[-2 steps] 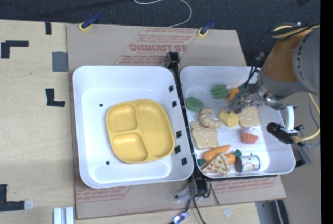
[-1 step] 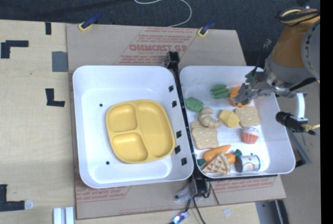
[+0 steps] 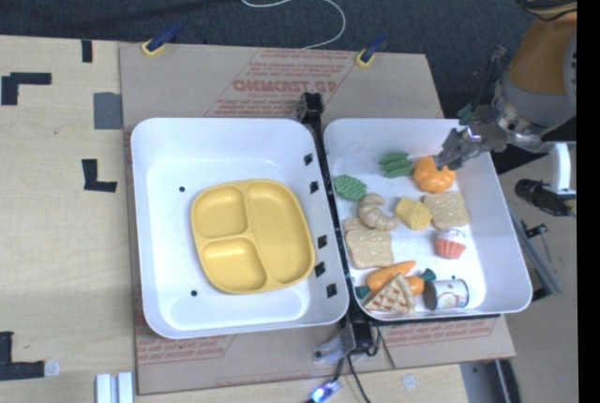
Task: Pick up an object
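The gripper hangs low over the far right corner of the right bin, just above the toy orange — whether the jaws are spread or pressed together, I cannot tell. The orange lies beside a green toy vegetable, a cheese wedge and bread slices. The left bin holds a yellow divided plate.
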You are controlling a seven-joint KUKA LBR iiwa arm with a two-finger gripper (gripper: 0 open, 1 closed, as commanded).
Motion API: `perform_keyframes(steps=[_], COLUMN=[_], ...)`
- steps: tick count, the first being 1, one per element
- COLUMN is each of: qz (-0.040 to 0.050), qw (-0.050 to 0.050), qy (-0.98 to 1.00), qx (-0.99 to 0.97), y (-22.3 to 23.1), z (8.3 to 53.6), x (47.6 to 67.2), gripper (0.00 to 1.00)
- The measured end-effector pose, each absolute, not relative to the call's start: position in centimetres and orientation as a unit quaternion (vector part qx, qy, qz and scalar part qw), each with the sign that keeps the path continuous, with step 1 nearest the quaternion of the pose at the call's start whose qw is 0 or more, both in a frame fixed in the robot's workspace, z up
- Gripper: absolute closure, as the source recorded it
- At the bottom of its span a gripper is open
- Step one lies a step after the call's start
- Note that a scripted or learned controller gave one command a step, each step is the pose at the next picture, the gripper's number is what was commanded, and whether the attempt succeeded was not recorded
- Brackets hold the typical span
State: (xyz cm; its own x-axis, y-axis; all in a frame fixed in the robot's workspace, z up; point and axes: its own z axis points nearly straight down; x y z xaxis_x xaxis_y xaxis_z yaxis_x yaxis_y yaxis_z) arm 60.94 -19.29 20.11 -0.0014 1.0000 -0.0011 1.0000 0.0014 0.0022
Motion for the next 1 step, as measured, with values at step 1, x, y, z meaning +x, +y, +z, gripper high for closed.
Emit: perform_keyframes(steps=[1], qz=[-0.0002], qw=[-0.001], qy=[0.708], qx=[0.707], y=[-19.23], z=[22.46], x=[60.95], gripper=[1.0])
